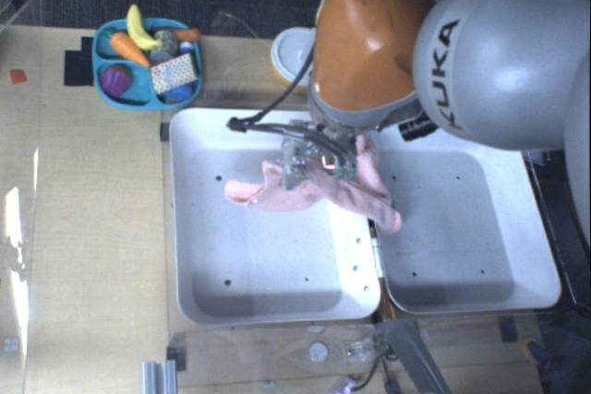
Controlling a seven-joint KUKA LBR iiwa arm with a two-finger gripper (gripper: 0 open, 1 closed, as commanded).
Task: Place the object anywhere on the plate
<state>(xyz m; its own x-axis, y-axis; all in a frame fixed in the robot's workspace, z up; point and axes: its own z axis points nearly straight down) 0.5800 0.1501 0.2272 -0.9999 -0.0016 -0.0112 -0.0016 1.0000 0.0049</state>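
We see two white bins (212,291) side by side and a blue tray (106,92) of toy food (140,30) beyond them.

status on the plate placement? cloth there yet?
Done: nothing yet that I can see. In hand: the gripper is right over the pink cloth, which drapes across the wall between the left bin and right bin; whether it is gripped I can't tell. Left: lifting the cloth and setting it on the plate, possibly the white rim behind the arm.
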